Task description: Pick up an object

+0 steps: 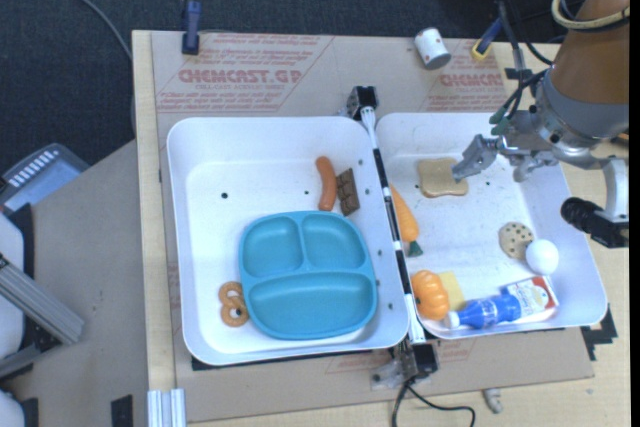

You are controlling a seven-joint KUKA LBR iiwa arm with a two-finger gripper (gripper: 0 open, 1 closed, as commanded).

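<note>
My gripper (498, 161) hangs over the back of the right bin (585, 265), open, with nothing between its fingers. Just left of its left finger (472, 160) a tan toast slice (441, 179) lies flat on the bin floor. Nearer the front are a speckled cookie (515, 236) and a white egg (542, 256). Along the left wall of that bin lies a carrot (403, 215). The front corner holds a small orange pumpkin (430, 293), a yellow block (453, 289) and a blue-and-white tube (500, 307).
The left bin (190, 175) holds a blue divided plate (305, 275), a sausage (326, 183), a brown chocolate bar (348, 192) and a pretzel (234, 303). A black clamp (362, 99) sits on the divider between the bins. A white roll (432, 47) lies on the cardboard behind.
</note>
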